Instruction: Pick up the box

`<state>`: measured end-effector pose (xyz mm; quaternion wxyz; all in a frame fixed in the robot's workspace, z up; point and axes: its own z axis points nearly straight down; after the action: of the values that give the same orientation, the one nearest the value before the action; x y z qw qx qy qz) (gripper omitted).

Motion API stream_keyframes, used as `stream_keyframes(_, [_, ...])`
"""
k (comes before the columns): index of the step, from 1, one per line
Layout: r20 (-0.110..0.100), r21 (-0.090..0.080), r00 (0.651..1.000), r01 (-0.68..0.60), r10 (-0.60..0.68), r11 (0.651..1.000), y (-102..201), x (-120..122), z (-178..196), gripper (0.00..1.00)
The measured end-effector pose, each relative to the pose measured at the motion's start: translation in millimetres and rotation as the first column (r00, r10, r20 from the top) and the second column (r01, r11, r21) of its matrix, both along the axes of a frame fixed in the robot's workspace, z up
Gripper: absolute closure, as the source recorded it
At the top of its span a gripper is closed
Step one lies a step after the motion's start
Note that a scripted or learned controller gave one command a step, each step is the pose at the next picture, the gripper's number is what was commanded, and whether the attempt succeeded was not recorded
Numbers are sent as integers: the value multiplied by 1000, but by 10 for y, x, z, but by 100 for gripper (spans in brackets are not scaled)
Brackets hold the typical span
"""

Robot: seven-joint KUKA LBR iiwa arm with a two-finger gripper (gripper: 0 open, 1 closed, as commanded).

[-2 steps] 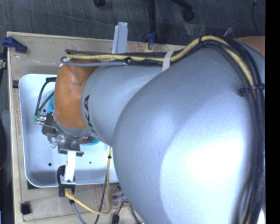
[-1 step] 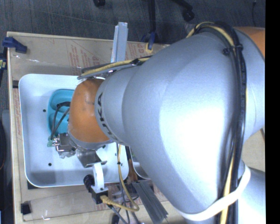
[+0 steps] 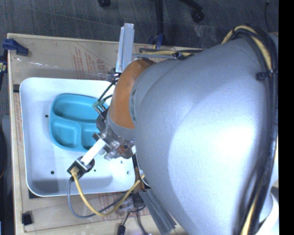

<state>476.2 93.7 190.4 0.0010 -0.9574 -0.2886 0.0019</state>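
Observation:
My grey arm with its orange band [image 3: 121, 99] fills the right and middle of the camera view and hides everything beneath it. The gripper [image 3: 109, 148] hangs over the right part of the left white bin [image 3: 36, 170], just right of a blue divided tray [image 3: 73, 121] lying in that bin. The gripper's lower end is hidden behind the wrist hardware. A white bracket [image 3: 88, 158] with a black connector and a yellow cable sticks out from the wrist toward the bin's front.
The blue tray takes up the middle of the left bin. A yellow cable [image 3: 85, 199] loops over the bin's front wall onto the wooden bench [image 3: 63, 53]. A metal upright [image 3: 125, 45] stands behind the bin. The arm covers the bench's right side.

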Motion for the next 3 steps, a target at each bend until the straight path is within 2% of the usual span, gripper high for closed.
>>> stream_keyframes(1, [-1, -1, 990, 138, -138, 990, 468, -10, 74, 100])
stream_keyframes(2, [-5, 0, 980, -199, 199, 980, 155, 30, -498, 100])
stream_keyframes(3, [-1, 0, 932, -363, 363, 932, 726, -14, -120, 100])
